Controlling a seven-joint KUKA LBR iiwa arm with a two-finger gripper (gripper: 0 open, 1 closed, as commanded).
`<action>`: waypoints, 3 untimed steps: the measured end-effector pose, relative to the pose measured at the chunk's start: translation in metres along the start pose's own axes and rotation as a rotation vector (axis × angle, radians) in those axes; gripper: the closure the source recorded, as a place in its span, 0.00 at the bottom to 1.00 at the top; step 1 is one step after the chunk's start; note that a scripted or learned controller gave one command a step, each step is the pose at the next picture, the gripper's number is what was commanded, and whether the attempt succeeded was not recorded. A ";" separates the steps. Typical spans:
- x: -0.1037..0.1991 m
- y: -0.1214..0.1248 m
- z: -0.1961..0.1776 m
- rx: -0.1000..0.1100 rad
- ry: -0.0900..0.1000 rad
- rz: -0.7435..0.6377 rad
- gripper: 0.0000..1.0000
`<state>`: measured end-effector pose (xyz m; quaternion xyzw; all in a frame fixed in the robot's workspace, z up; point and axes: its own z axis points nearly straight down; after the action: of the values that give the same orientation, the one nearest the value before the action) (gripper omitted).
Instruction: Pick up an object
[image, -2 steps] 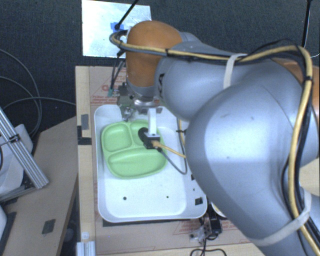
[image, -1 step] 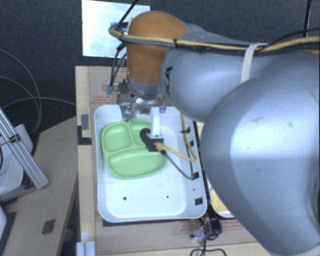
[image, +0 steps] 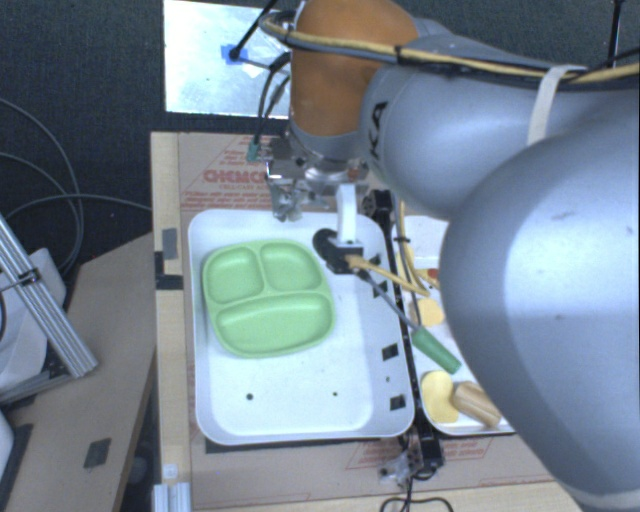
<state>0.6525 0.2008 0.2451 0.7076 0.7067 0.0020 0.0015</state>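
Red printed lettering on the brown cardboard sheet (image: 215, 170) beneath the bins, too blurred to read. A dark letter K shows on the grey arm (image: 377, 125), beside its orange band.

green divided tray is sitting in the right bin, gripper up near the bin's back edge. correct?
Not quite: the camera view shows the green divided tray in the left bin, not the right one. The rest holds: the gripper is up near that bin's back edge, just beyond the tray's far side.
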 end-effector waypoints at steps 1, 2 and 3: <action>0.037 -0.055 -0.045 0.002 0.004 -0.010 1.00; 0.035 -0.156 -0.113 0.002 0.005 -0.010 1.00; 0.034 -0.131 -0.254 -0.013 0.008 -0.007 1.00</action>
<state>0.5205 0.2343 0.4983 0.7051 0.7091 0.0093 0.0033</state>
